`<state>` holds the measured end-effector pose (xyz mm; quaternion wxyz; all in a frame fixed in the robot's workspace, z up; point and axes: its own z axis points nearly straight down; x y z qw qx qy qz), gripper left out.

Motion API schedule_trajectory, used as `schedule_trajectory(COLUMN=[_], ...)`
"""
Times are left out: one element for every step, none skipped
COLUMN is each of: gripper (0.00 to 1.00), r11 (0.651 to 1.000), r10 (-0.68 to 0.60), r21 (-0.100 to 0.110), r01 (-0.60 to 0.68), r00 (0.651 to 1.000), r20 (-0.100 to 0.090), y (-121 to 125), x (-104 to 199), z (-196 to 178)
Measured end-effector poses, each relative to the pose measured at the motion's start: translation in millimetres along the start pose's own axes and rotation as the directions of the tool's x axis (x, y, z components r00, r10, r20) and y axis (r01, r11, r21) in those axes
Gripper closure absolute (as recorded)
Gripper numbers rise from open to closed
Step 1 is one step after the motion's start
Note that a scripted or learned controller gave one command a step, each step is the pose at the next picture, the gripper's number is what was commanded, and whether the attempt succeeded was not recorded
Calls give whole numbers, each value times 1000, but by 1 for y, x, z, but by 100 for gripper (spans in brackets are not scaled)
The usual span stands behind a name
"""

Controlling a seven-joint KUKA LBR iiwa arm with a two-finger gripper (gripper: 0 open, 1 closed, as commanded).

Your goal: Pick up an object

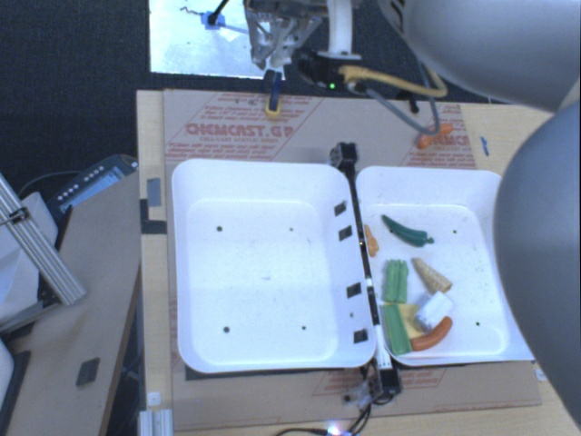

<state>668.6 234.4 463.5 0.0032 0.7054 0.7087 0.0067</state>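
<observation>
tool (272, 94) above the table's (227, 125) far edge, finger state unclear; toy food clustered in right bin (472, 189), awaiting picking.

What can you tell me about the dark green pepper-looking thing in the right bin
The dark green pepper is a small, glossy, plastic-looking toy, long and slightly curved, tapering to its upper-left end. It lies flat on the floor of the right bin, in its upper part, slanting from upper left to lower right. Nothing touches it; the other items lie apart from it, below.
</observation>
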Motion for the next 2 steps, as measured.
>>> schedule_trajectory(gripper=[100, 100], r11=[1000, 1000], r10=[4, 0], r21=[26, 1], r01=[-4, 0], r00=[1000, 1000], r20=[9, 0], y=[-4, 0], x=[-1, 0], z=[143, 32])
